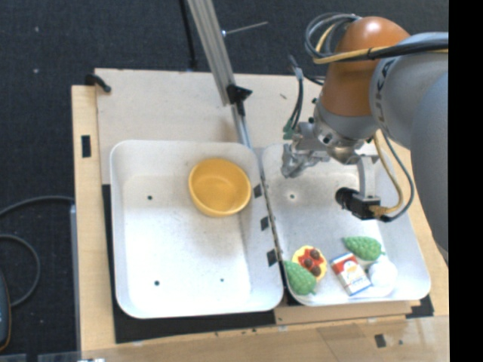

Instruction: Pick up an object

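Tool over the right bin's far end

Your tool (293, 164) hangs above the right bin (324, 206); its state can't be told. Yellow bowl (219, 186) sits left.

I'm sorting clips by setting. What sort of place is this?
Most likely a robotics lab bench set up for grasping trials: a grey arm with an orange band reaches over two white bins, which hold a yellow bowl and small toy food items. Cables trail over dark carpet.
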Available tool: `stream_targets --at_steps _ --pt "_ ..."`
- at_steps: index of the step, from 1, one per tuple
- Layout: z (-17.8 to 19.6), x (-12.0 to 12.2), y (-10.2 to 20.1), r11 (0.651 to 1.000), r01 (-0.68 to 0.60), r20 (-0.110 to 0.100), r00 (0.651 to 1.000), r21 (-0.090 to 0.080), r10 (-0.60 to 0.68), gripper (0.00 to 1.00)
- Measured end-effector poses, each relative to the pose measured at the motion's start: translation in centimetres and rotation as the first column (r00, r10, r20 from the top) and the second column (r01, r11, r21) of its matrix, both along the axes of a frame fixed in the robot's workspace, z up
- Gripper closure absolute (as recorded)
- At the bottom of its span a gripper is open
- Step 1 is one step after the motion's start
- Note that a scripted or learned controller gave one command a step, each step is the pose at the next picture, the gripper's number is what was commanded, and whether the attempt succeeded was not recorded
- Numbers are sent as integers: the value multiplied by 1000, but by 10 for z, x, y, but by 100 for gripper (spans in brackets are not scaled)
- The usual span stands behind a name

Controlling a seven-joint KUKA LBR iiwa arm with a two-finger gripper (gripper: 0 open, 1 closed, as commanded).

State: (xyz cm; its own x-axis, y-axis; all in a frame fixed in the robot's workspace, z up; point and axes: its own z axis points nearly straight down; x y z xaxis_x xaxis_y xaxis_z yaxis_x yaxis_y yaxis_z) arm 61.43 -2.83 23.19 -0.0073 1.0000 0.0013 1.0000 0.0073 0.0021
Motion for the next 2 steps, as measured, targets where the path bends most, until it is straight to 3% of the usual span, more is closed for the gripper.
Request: stream_targets --at_steps 2 --pt "16 24 104 1000 -1 0 1000 0 1 100"
